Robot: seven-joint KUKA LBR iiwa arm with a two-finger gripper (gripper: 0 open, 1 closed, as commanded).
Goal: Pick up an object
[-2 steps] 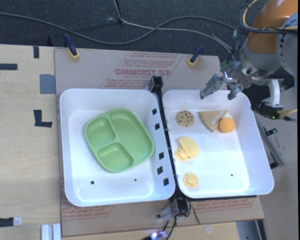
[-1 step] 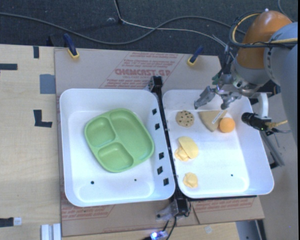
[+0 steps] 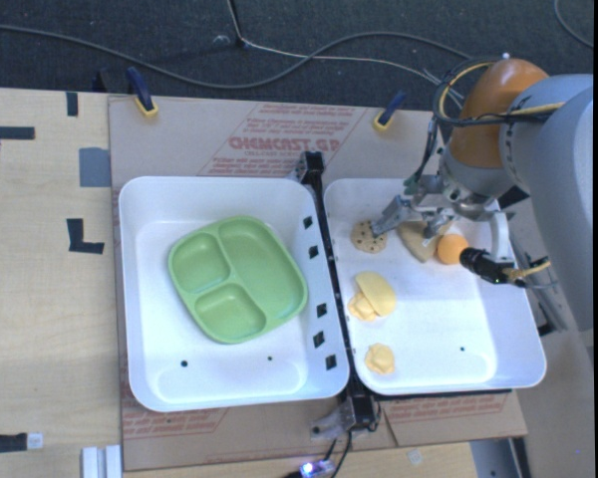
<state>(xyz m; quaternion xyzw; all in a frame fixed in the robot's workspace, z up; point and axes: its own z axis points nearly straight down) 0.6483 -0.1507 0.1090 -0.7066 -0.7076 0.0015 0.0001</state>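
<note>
While the arm (image 3: 523, 118) reaches in from the right, the scene can be read from the far left, where the left bin (image 3: 140, 267) is found well apart from the gripper (image 3: 414, 222). A green divided tray (image 3: 237, 277) is seen lying flat in that bin, three compartments facing up. Between the two bins a black divider (image 3: 324, 267) is set.

Just left of the gripper, in the right bin (image 3: 498, 357), a round speckled cookie (image 3: 369, 236) is seen close to the tip of one finger (image 3: 387, 217), though contact cannot be confirmed. Below the gripper and a little left, a yellow pastry-like piece (image 3: 372, 296) lies on the bin floor, and further below it a smaller yellow lump (image 3: 380, 358) rests apart.

The fingers are seen spread apart over the upper part of the right bin, with nothing clearly clamped between them. A tan wedge (image 3: 415, 242) lies directly under the gripper, and an orange ball (image 3: 451, 248) is seen just to its right, touching the wedge.
</note>
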